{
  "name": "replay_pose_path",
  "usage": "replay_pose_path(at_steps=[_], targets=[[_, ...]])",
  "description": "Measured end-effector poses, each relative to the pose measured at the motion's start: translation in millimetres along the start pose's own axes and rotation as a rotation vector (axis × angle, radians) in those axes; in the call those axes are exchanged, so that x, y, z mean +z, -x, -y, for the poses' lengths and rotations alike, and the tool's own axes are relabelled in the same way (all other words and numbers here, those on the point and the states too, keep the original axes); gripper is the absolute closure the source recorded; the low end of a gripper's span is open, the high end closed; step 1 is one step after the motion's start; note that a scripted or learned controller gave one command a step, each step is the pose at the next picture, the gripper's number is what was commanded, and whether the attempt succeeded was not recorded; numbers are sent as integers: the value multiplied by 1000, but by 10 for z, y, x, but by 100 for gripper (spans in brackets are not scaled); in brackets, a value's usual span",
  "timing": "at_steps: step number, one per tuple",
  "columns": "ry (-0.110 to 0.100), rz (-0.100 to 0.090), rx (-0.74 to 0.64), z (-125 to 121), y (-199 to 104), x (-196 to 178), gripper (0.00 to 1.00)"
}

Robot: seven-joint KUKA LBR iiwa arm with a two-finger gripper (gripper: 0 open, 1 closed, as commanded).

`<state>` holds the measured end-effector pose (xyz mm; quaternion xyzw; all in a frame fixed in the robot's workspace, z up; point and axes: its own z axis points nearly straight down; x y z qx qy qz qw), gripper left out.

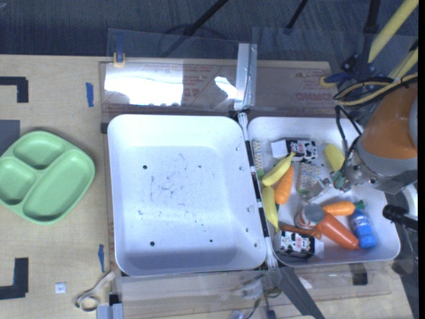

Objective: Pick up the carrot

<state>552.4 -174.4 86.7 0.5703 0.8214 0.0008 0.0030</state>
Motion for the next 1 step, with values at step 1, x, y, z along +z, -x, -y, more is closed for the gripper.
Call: replay_pose_path(at_steps=[1], targets=[[-2, -3, -67, 665, 33, -836, 0]])
